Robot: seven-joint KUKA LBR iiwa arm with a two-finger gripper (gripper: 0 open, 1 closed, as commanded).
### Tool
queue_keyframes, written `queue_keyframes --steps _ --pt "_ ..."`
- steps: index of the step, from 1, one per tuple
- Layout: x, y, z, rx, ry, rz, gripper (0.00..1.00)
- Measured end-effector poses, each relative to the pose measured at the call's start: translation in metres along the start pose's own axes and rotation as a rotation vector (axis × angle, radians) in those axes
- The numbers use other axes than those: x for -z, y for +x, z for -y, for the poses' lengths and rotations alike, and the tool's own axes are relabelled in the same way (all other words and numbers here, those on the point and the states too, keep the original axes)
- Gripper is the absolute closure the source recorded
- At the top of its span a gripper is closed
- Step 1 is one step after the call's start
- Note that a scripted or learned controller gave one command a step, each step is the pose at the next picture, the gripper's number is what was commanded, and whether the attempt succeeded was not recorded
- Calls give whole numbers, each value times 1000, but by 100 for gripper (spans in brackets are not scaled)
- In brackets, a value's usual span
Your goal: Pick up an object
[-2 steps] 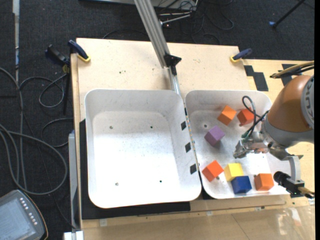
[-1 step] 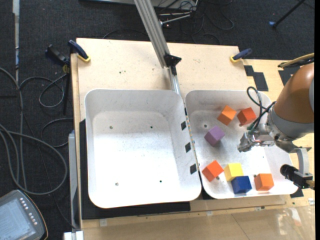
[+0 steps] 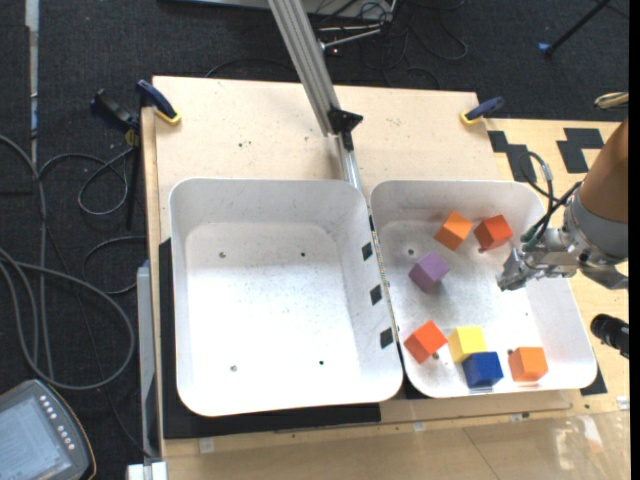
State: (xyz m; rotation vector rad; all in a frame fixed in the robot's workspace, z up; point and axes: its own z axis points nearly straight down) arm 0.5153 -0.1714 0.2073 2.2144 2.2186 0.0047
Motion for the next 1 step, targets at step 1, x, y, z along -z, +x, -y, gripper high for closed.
queue_keyframes --steps 1 --pt "53 -1 -2 1 -1 0 100"
